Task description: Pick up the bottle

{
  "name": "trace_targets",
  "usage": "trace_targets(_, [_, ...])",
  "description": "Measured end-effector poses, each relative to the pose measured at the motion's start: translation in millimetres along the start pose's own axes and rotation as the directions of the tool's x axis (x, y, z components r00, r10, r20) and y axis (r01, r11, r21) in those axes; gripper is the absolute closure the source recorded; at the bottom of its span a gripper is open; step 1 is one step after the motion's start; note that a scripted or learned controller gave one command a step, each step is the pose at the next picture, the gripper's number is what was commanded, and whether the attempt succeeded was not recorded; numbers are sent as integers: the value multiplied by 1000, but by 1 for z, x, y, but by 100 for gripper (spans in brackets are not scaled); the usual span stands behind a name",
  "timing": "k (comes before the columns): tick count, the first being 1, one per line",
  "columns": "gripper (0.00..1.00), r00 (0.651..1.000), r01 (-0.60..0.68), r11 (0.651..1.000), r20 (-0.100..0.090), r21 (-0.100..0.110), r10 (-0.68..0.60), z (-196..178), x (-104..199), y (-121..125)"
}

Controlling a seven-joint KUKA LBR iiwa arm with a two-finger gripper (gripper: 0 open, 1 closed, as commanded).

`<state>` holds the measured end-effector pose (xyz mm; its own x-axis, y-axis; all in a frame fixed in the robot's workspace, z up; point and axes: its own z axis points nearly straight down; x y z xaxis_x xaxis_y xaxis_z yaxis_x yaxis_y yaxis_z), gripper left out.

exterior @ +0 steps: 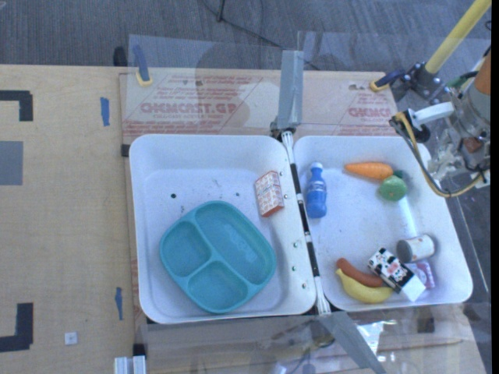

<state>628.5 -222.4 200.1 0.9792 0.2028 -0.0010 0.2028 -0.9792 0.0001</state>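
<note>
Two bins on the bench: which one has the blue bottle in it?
The right bin. The blue bottle lies at its left edge, near the carrot. The left bin holds the teal divided plate and a small carton.

1. The bottle (316,192) is blue with a white cap.
2. Both bins are white: the left bin (156,158) and the right bin (444,224).
3. The divided plate (217,255) is turquoise all over.
4. The small carton (269,193) is red and white with a fine printed pattern.
5. The carrot (369,170) is orange; the round piece (392,188) beside it is green.
6. The banana (363,288) is yellow, the sausage (357,273) reddish orange.
7. The box (395,270) has black and white cow-like patches.
8. The can (415,248) looks white with a grey end, though it is blurred.
9. The worktop (62,232) is pale wood with black and blue tape marks.
</note>
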Motion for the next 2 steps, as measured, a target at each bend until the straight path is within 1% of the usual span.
trace_targets(1, [100, 997, 81, 997, 3, 4, -81, 100, -66, -31])
trace_targets(2, [100, 998, 58, 998, 0, 1, -58, -5, -18, -44])
